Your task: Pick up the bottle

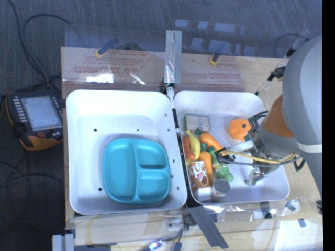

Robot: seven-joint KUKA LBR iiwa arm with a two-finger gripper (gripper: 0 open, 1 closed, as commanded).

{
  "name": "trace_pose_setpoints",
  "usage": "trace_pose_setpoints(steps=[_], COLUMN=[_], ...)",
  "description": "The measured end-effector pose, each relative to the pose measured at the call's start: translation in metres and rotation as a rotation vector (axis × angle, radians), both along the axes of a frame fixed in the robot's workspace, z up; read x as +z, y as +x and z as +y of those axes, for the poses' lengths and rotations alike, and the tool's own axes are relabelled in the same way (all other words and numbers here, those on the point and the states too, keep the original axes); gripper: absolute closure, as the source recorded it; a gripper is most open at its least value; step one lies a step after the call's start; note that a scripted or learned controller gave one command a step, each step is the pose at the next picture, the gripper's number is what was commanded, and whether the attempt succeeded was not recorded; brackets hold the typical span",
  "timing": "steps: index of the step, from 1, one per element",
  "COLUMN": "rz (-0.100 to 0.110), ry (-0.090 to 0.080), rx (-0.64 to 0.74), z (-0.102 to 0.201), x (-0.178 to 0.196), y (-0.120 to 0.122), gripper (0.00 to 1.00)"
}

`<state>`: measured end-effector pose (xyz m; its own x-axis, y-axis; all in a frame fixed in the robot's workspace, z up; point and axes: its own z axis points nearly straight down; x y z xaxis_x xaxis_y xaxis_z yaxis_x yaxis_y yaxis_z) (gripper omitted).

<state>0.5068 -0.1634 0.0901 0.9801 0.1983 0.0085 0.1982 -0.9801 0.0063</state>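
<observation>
Bench point(78, 67): brown top under clear sheeting, bearing two white bins side by side.

Left bin point(86, 109): holds a blue divided plate point(137, 170) with three compartments, lying flat toward the near side.

Right bin point(230, 101): my arm point(309, 103) reaches over its right half, grey with the orange band point(275, 122) above the wrist.

My gripper point(255, 177): low over the right part of this bin, near its floor. Whether it is spread or closed I cannot tell; nothing visibly sits in its grasp.

Bottle point(201, 178): lying against the bin's left wall toward the near corner, orange-red label up, white cap end nearest the camera. It is apart from my gripper.

Grey-lidded small jar point(221, 187): just beside the bottle on its right.

Orange round toy fruit point(239, 129): near my wrist, toward the far side.

Toy carrot point(210, 141), banana point(192, 143), green piece point(224, 170): clustered beyond the bottle.

Patterned square packet point(197, 123): at the far left of the bin.
</observation>
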Motion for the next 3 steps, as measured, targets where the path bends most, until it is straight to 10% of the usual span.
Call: trace_pose_setpoints(steps=[1, 3], rz=[0.016, 0.005], ry=[0.004, 0.001], rx=[0.003, 0.001], z=[0.047, 0.066], x=[0.067, -0.001], y=[-0.024, 0.019], gripper=[0.00, 0.00])
